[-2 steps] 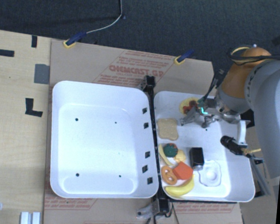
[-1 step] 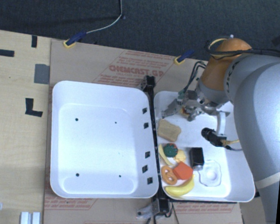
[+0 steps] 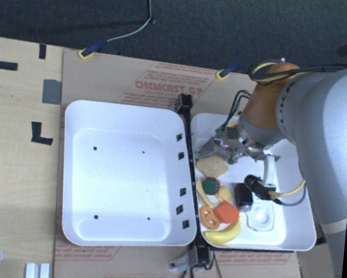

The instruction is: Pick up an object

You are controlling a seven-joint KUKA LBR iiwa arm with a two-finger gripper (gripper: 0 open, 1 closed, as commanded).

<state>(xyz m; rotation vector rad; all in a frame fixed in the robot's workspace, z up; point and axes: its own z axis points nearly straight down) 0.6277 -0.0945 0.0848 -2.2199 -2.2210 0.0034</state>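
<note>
A pale tan, flat cookie (image 3: 212, 166) lies just below the gripper (image 3: 217, 147); whether that gripper is open, I cannot tell.

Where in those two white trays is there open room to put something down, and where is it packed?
The left bin offers a broad bare floor, wall to wall. The right bin is crowded along its left side: a tan piece, green ball, orange block and banana, with the gripper above them. Its lower right corner shows a little bare floor.
</note>
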